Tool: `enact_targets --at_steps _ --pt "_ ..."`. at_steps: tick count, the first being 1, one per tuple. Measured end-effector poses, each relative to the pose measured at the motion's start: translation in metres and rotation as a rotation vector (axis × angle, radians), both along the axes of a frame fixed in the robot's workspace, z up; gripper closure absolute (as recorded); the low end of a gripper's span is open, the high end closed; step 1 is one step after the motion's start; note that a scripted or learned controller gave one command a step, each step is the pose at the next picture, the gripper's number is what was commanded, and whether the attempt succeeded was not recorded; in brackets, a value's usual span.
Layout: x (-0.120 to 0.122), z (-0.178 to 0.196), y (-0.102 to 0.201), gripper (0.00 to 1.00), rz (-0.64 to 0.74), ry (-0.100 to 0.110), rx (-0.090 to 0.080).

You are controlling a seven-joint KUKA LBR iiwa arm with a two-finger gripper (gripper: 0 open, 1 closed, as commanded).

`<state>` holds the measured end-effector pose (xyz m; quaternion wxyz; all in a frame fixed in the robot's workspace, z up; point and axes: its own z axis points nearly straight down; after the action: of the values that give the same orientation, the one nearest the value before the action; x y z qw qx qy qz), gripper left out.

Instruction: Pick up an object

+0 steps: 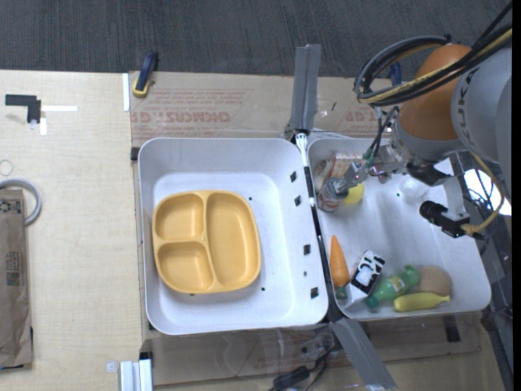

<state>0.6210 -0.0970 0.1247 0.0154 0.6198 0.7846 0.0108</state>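
Carrot (339, 261), bottle (392, 287), banana (421, 301) in right bin (456, 259); gripper (346, 182) low, perhaps touching clutter, finger state unclear.

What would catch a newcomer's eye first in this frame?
Probably the yellow divided plate, lying alone in the left bin. Next comes the grey arm with its orange band, reaching in from the right, its gripper low in the right bin's upper left corner by a small yellow object. A cluster along that bin's near edge follows: a carrot, a green bottle, and a banana.
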Motion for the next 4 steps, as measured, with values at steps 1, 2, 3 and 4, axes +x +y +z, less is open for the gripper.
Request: enact_targets --at_steps 1,2,3,4 --pt "-0.018 -0.001 -0.002 0.0 0.225 -0.035 -0.015" --pt "0.001 -0.002 -0.004 0.0 0.401 -0.02 -0.019" --pt "-0.023 -0.002 -0.002 0.0 0.489 -0.033 -0.029" --pt "0.008 0.0 -0.006 0.0 0.404 -0.02 -0.025"
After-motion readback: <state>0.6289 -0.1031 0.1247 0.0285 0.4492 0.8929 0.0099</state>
